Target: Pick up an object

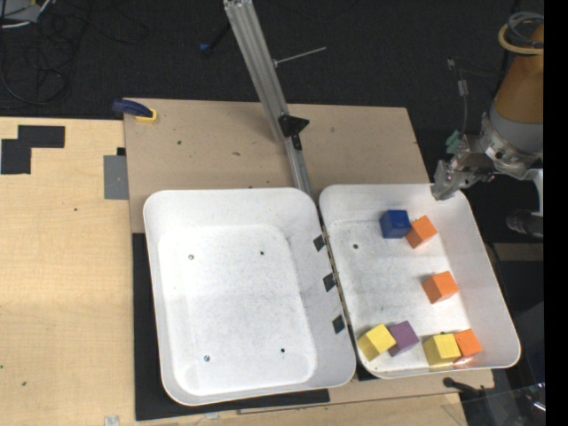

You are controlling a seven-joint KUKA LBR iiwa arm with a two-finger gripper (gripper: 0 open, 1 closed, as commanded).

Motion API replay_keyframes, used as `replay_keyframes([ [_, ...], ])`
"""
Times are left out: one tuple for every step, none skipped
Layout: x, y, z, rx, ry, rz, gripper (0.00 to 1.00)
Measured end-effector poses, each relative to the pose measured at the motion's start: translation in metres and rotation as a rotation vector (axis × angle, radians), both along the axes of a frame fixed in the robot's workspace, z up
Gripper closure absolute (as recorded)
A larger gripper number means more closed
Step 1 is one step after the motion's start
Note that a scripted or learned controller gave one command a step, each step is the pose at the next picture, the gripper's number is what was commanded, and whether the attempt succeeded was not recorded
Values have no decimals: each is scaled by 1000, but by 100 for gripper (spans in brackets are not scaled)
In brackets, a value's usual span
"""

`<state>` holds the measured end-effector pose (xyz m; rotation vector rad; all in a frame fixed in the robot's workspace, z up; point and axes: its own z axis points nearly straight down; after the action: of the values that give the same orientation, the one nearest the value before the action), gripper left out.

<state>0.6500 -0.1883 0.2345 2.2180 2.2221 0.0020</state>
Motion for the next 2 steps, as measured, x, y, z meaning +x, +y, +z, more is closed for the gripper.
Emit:
replay_keyframes([
  [-9, 49, -10, 3, 7, 2, 100],
  [-27, 99, -21, 3, 8, 1, 100],
])
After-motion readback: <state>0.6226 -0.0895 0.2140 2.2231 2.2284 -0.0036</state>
